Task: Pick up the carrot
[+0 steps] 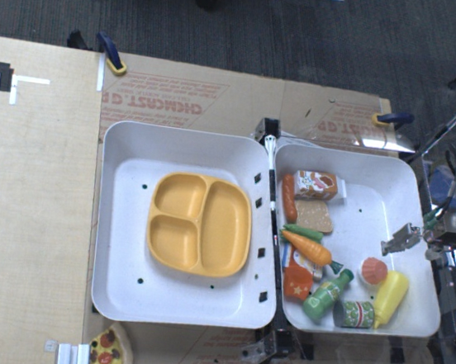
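a: where does the carrot lie?

b: in the right bin, near its left wall, well to the left of the gripper and a little below it in the view. its long axis runs on a slant: the orange tip points to the upper left, the thick end to the lower right, where green leaves stick out.

a: and the gripper?

b: it sits at the bin's right rim, its metal fingers reaching leftward over the white floor. nothing is seen between them; whether they are apart or together cannot be told at this size.

a: what crowds the carrot?

b: a green bean lies just above it, touching or nearly so, and a slice of bread above that. a sausage stands along the bin's left wall, and a printed packet is further up. below the carrot is an orange carton, and a green bottle leans beside the leaves. between the carrot and the fingers there is bare floor; a red tomato, a yellow bottle and a small can lie below the fingers.

a: the rest of the bench?

b: the left bin holds a yellow divided plate. both bins rest on cardboard clamped to a pale wooden bench; a toy pizza slice lies at the front edge, and dark carpet shows beyond.
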{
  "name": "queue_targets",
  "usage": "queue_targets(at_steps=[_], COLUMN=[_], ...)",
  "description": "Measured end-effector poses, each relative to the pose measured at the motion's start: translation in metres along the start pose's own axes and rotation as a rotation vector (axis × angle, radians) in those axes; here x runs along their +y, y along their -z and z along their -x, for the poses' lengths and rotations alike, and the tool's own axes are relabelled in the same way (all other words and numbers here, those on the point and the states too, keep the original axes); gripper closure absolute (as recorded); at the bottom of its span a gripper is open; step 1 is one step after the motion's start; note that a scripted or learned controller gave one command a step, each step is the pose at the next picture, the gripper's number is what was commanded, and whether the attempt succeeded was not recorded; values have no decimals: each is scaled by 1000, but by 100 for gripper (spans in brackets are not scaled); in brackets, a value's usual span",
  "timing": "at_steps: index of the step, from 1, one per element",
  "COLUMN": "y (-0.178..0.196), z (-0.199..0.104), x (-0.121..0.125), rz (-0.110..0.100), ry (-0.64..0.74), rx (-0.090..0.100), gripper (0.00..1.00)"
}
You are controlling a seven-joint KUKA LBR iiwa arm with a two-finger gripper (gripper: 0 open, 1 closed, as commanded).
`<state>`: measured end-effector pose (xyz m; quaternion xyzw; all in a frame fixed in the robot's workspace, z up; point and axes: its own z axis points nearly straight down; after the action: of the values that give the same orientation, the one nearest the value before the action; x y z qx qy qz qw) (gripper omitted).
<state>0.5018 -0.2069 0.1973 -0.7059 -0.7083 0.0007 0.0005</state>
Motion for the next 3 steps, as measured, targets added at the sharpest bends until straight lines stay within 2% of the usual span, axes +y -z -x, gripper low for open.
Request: queue_targets(at_steps=[1,2,3], y=[-57,-101,-101], z=[-71,-105,-112], x=[50,21,-18], rz=[-2,11,18], ry=[-19,-2,-335], rx=[0,-3,2], gripper=[0,0,0])
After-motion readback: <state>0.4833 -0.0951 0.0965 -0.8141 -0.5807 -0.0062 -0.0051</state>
